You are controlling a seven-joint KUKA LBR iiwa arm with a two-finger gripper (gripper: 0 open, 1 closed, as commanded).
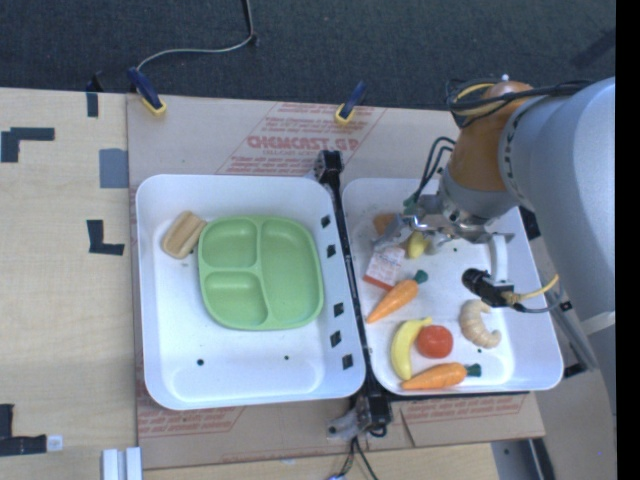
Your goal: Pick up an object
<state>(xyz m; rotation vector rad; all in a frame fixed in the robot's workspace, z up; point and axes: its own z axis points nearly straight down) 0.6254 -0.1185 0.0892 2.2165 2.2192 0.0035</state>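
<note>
Glossy white bins [160, 368]; ridged green tray [262, 272], smooth tapered carrots [393, 299].

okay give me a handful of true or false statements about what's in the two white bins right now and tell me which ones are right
1. The green three-compartment plastic tray lies in the left white bin. True.
2. The tan bread-like piece sits inside the tray. False: it lies beside the tray's upper left corner, on the bin floor.
3. Two orange toy carrots lie in the right white bin. True.
4. The red toy tomato is in the left bin. False: it lies in the right bin, next to the yellow toy banana.
5. The gripper is over the right bin. True.
</note>
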